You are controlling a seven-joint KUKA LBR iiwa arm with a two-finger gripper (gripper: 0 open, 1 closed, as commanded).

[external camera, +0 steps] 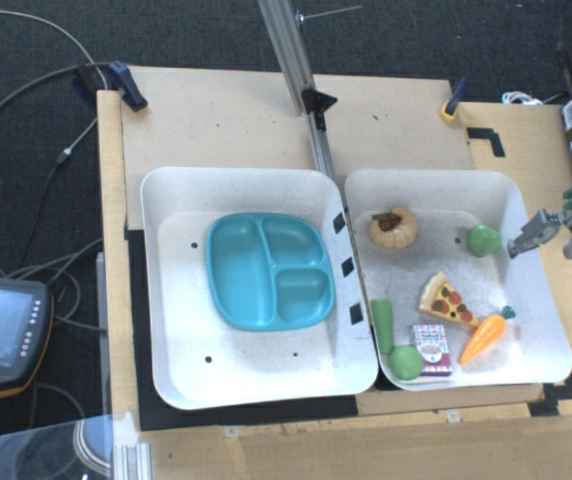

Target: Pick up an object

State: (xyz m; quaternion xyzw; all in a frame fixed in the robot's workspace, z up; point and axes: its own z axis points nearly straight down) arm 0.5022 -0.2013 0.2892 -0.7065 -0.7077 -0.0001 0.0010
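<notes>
The right bin [526, 203] holds several toys. A brown, pumpkin-like piece [393, 228] lies at the back and a green ball [483, 239] sits near the right wall. In the middle lies a pizza slice [446, 301], with an orange carrot [484, 338] to its right. Along the front left are a green stick [382, 318], a green round piece [404, 361] and a small pink-and-white box [432, 350]. My gripper [544, 248] hangs over the bin's right wall, just right of the green ball. It is open, with nothing between its fingers.
The left bin [166, 268] carries a teal divided plate [269, 270]. A metal pole [291, 43] slants in from the top, down to the seam between the bins. Cables and a pendant [1, 333] lie off the bench at the left.
</notes>
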